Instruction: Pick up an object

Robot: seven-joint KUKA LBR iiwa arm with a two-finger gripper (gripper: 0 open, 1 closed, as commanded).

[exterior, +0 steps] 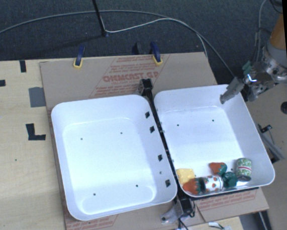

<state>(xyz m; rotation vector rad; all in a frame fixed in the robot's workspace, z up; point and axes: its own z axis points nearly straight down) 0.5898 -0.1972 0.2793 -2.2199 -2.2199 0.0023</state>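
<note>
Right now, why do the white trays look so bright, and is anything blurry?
In the camera view, overhead light glares off the left bin and right bin, washing out their floors; the small objects look soft and smeared, and the gripper is slightly blurred.

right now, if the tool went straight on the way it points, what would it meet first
The tool points down and left from the right bin's far right corner. Going on, it would probably first meet the bare white floor of the right bin, well short of the objects along the near edge. Depth is unclear.

Robotics lab, clamped cardboard (129,75), bins (102,108)
</note>
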